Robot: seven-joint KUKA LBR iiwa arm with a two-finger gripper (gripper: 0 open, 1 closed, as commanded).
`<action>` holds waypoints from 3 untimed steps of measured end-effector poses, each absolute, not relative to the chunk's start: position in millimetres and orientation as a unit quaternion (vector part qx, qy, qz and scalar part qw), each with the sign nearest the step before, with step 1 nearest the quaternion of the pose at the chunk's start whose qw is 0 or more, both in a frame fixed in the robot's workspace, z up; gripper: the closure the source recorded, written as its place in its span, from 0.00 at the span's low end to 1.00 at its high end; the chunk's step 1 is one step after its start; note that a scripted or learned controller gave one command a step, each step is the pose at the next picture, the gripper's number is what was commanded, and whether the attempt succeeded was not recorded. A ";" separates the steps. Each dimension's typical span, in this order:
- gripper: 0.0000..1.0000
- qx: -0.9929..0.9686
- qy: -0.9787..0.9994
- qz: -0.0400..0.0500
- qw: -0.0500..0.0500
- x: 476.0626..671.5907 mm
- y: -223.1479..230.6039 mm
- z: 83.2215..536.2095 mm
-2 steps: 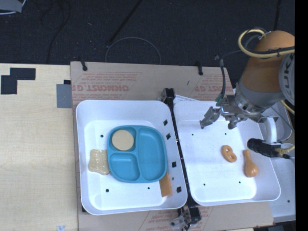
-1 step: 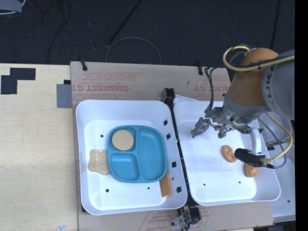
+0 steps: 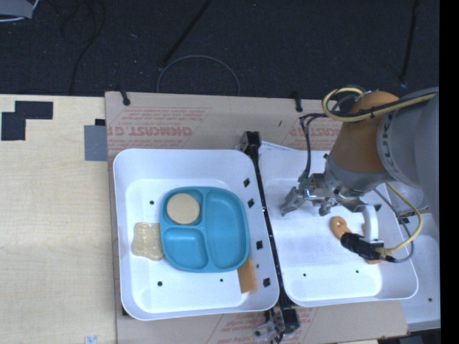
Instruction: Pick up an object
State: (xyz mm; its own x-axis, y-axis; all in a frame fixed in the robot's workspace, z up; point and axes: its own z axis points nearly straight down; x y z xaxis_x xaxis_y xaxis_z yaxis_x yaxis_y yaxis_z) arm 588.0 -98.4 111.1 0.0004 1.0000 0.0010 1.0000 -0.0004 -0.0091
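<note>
My gripper [image 3: 307,202] hangs low over the upper left part of the right bin [image 3: 337,285], reaching in from the right. Its two metal fingers [image 3: 289,204] stand spread apart, open, and I see only white bin floor between them. A small orange thing [image 3: 338,226] lies on the bin floor just right of and below the gripper, close to the wrist. In the left bin [image 3: 136,292] a blue divided plate [image 3: 215,239] carries a round tan disc [image 3: 182,208] in its upper left compartment.
A pale yellow spongy piece [image 3: 147,241] lies against the plate's left edge. A flat orange-brown strip [image 3: 246,276] rests at the plate's lower right, near the divider between the bins. The arm's bulk covers the right bin's upper right.
</note>
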 end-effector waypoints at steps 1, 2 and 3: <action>0.00 -0.707 -0.707 0.002 0.003 587.2 -97.0 85.8; 1.00 -0.709 -0.705 0.002 0.002 587.6 -98.6 97.9; 1.00 -0.710 -0.704 -0.001 0.000 578.6 -96.2 151.0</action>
